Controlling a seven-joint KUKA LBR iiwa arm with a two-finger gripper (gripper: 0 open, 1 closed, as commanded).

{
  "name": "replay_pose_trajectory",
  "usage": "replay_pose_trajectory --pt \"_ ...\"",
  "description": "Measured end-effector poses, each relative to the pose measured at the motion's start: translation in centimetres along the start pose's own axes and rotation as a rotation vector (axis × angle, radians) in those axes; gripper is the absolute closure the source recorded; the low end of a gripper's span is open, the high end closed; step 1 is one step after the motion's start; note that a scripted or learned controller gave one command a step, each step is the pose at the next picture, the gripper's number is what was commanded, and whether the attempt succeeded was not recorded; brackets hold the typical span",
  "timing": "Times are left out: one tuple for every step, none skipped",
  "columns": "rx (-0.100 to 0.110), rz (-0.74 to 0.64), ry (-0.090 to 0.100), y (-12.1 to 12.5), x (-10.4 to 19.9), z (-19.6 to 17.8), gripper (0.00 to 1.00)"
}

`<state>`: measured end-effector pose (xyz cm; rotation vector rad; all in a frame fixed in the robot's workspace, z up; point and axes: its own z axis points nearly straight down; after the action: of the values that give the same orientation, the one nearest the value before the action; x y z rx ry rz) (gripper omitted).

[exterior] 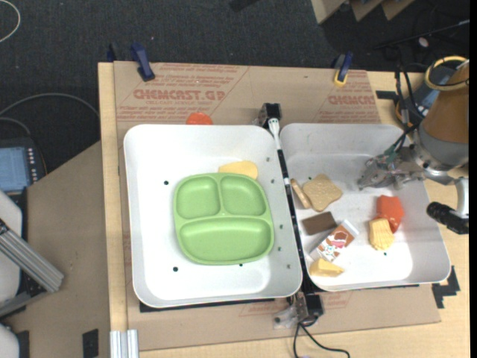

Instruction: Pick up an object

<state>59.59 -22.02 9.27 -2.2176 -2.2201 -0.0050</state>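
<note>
Spanning the table, two white bins sit side by side; the left bin holds a green divided tray, well left of the gripper, with a pale yellow piece at the tray's far edge. The right bin carries the gripper, poised low over its upper part; how far it is open cannot be told, and nothing is seen in its hold. Just below the gripper lie a red-orange piece and a yellow corn-like piece, the likeliest targets. Both look like light, rigid, smooth toy food: grasp across the narrow width at mid-length. Left of the gripper lie a toast slice, a brown block and a small printed packet.
</note>
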Motion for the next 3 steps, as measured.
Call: replay_pose_trajectory --pt "-0.005 -0.003 -0.006 3.4 1.8 0.8 0.0" --pt "-0.006 -0.004 -0.005 6.6 6.2 0.8 0.0" --pt "-0.008 -0.001 -0.008 6.5 5.8 -0.4 1.0"
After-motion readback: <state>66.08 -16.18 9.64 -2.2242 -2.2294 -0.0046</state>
